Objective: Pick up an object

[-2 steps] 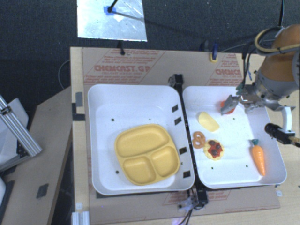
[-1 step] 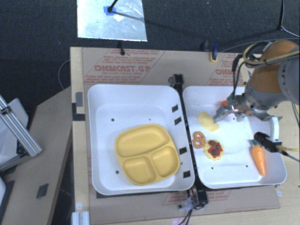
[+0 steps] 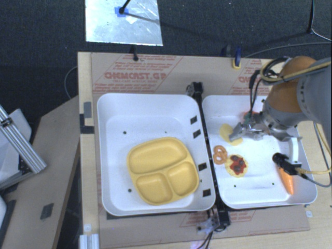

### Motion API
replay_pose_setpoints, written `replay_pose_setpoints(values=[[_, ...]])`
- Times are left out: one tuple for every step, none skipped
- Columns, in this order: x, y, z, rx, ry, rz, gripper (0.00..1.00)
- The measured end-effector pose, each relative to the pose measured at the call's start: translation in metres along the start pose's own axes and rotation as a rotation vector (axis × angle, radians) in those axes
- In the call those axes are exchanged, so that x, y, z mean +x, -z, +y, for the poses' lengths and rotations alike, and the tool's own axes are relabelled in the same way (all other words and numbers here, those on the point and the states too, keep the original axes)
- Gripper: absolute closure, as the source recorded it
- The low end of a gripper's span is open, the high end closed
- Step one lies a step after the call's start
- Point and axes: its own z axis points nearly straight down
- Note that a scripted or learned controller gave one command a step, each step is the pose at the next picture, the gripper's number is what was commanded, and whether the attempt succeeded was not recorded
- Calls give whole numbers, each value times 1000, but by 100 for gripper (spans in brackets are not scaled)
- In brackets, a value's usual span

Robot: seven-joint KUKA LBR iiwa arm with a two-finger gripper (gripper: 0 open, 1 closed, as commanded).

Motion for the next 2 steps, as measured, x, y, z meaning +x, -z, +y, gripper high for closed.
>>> replay_pose_setpoints(values=[[1,14,2,-6,0,1,100],[-2,59,-1,-3,0,-1,100]])
